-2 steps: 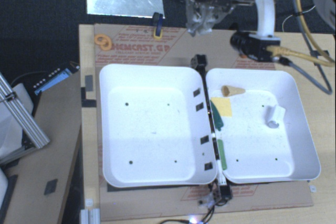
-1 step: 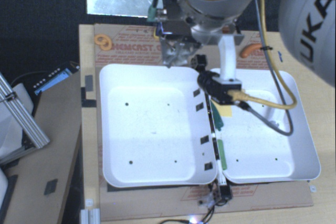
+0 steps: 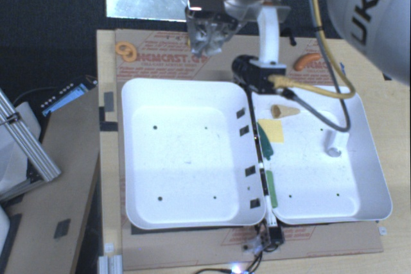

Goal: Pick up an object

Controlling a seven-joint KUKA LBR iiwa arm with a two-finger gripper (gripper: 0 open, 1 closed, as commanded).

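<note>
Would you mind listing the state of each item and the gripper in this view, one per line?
Gripper: raised over the bench's far edge, beyond both bins.
Yellow square: flat in right bin.
Cone-shaped piece: on its side, right bin.
White cylinder: lying down, right bin.
Pretzel: on bench, outside bins.

Even, bright overhead light washes the white bins (image 3: 186, 157) nearly featureless, shadows stay soft, while the near arm (image 3: 366, 3) looms blurred and the picture looks slightly grainy.
</note>
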